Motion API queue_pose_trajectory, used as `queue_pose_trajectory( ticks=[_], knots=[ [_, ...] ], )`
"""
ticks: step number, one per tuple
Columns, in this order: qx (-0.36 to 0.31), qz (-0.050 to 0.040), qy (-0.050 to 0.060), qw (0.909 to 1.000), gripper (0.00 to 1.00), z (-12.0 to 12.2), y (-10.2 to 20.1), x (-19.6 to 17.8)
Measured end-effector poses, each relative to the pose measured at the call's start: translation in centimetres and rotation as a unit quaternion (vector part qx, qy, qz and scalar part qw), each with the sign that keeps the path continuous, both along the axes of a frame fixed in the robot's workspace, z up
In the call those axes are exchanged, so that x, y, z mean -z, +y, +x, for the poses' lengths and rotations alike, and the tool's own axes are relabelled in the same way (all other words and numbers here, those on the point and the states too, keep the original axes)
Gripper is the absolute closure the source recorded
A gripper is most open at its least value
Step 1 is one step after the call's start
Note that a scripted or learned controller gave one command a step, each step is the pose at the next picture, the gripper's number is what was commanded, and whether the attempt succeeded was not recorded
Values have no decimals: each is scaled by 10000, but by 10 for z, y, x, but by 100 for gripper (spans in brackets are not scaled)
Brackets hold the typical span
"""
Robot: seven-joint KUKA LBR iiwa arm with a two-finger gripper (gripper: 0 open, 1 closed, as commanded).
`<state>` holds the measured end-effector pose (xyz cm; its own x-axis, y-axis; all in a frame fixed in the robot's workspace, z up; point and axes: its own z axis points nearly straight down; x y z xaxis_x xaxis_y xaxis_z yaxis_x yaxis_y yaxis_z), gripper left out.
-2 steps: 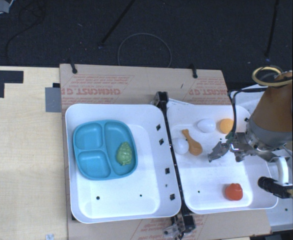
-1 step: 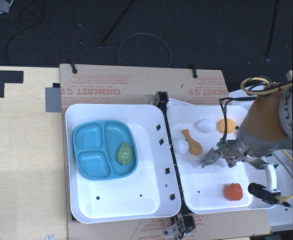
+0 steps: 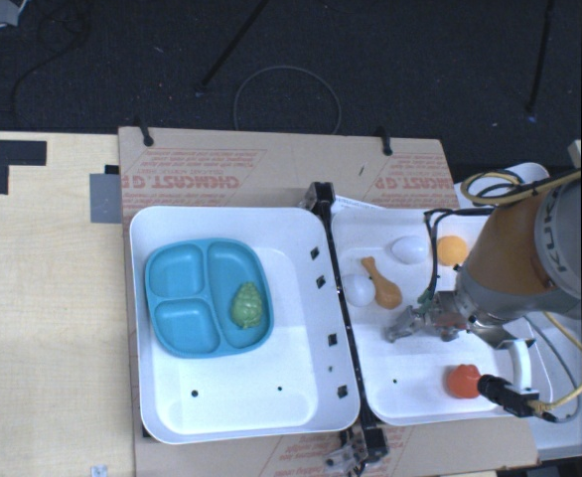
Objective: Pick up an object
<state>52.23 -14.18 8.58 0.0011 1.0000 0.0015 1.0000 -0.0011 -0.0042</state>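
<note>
I am looking down at the two bins on the tabletop (image 3: 53, 296), and I am judging the pick as not yet made. The arm (image 3: 514, 256) is reaching in from the right over the right bin (image 3: 410, 396), and the tool (image 3: 408, 324) is hanging low above that bin's floor, just right of the bin's middle. I cannot tell how the tool is set from this angle; it is reading as a small dark cluster of metal, and I am seeing nothing carried in it.

The candidates are all lying loose. In the right bin, a tan wooden spoon (image 3: 381, 283) is lying just up and left of the tool, near it but apart. A white egg-shaped piece (image 3: 357, 289) is sitting beside the spoon's left end, and another white piece (image 3: 408, 249) is lying near the far wall. An orange ball (image 3: 452, 249) is showing next to the arm, and a red object (image 3: 462, 381) is resting near the front right corner. In the left bin (image 3: 221, 405), a green object (image 3: 248, 305) is sitting in a compartment of the blue divided tray (image 3: 187, 281), well apart from the tool.

So I am counting the approach as under way, with the descent, the closing on one item and the lift all left to do. The spoon is looking like the nearest target.
</note>
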Motion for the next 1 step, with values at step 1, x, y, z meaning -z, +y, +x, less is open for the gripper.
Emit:
queue_pose_trajectory(
  ticks=[1],
  knots=[
    [25, -1, -12, 10000, 100, 1, -1, -13]
  ],
)
